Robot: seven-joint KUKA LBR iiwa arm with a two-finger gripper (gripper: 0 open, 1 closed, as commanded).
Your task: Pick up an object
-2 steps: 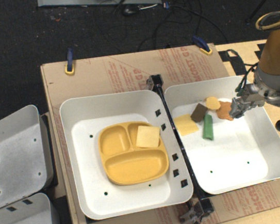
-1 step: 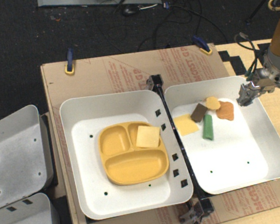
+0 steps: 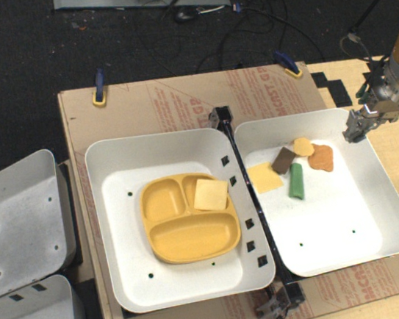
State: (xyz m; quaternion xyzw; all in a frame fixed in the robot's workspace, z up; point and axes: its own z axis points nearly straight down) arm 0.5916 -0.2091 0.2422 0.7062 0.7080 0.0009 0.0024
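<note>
Meanwhile, the two-finger gripper [image 3: 357, 128] is poised at three o'clock, over the right white bin's [image 3: 382, 187] rim.
Small pieces, including a green plastic block [image 3: 295, 181], are clustered at its eleven o'clock for picking; the pincer's state cannot be told.

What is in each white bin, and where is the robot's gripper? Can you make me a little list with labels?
left bin: yellow divided tray with a pale yellow square block in its upper right compartment
right bin: yellow flat square, brown block, green block, small yellow round piece, orange piece, all clustered at the upper left
gripper: over the right bin's upper right edge, apart from the pieces, nothing seen between its fingers
bench: cardboard sheet under both bins, held by clamps
</note>
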